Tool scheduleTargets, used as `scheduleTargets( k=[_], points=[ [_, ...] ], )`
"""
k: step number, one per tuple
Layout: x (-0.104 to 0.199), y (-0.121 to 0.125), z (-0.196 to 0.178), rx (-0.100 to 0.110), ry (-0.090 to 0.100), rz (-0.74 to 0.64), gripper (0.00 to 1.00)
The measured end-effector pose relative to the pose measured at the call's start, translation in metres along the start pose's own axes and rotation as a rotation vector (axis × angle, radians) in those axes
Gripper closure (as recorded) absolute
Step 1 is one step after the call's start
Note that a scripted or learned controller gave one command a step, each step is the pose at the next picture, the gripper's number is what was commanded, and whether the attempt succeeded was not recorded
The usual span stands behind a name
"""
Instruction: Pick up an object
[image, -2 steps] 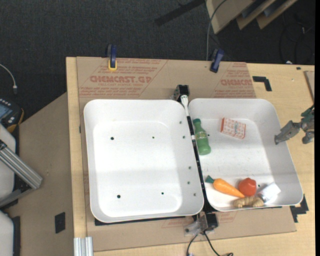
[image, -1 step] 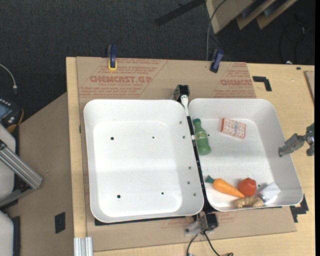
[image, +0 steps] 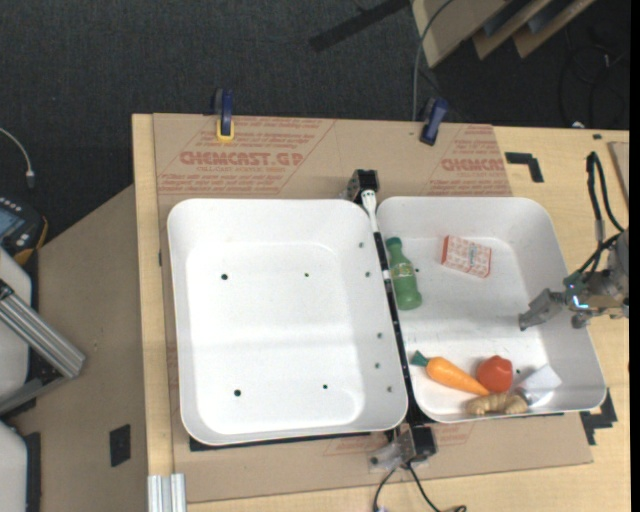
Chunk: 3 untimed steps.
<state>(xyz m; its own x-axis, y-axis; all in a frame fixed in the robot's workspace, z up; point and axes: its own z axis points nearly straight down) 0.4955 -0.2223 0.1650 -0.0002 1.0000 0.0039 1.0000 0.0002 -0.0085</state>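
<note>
The right bin (image: 520, 225) holds several objects. A green bottle (image: 403, 274) lies along its left wall. A small red-and-white packet (image: 466, 256) rests near the back. At the front lie an orange carrot (image: 450, 374), a red tomato-like item (image: 495, 373), a tan ginger root (image: 497, 403) and a pale scrap (image: 541, 381). My gripper (image: 537, 310) reaches in low over the bin's right side. It sits above the bin floor, right of the bottle and behind the tomato. Nothing shows in its grasp.
The left bin (image: 270, 220) lies beside the right one, with a black divider strip (image: 385, 300) between them. Blue clamps (image: 222, 112) (image: 433, 118) hold the cardboard base at the back. Cables hang at the right edge (image: 600, 200).
</note>
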Motion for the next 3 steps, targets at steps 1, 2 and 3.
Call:
scheduleTargets(
  k=[1, 2, 3],
  points=[
    [0.066, 0.070, 0.035, -0.011, -0.002, -0.009, 0.00],
    [-0.001, 0.005, 0.080, -0.008, 0.007, 0.002, 0.00],
    [0.067, 0.069, 0.080, -0.014, -0.002, -0.009, 0.00]
  ],
)
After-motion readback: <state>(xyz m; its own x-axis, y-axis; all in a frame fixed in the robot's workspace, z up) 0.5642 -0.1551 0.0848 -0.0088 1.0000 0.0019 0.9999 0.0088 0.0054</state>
